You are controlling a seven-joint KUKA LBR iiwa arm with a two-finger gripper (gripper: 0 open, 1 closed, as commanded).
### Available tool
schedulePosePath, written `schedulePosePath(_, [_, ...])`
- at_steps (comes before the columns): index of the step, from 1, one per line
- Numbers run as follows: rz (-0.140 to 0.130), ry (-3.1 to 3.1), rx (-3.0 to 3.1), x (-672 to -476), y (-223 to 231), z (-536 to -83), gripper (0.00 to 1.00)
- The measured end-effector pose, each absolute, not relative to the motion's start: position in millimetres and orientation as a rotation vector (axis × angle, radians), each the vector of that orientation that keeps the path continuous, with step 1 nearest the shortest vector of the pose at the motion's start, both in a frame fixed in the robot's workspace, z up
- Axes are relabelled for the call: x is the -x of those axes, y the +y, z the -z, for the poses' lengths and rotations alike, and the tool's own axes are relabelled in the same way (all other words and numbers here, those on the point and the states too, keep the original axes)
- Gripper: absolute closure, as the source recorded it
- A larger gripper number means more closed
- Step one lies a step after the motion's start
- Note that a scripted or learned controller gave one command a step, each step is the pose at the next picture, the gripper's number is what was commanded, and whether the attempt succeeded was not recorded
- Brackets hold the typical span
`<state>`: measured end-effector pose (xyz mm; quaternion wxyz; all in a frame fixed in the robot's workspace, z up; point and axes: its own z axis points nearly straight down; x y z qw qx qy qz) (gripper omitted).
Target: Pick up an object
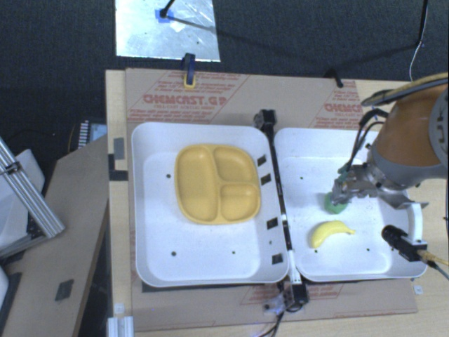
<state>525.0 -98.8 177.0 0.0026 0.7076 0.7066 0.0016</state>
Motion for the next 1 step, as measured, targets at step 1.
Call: schedulePosePath(1, [-0.006, 2.222, -2.213, -527.1, -99.9, -220.2, 1.0])
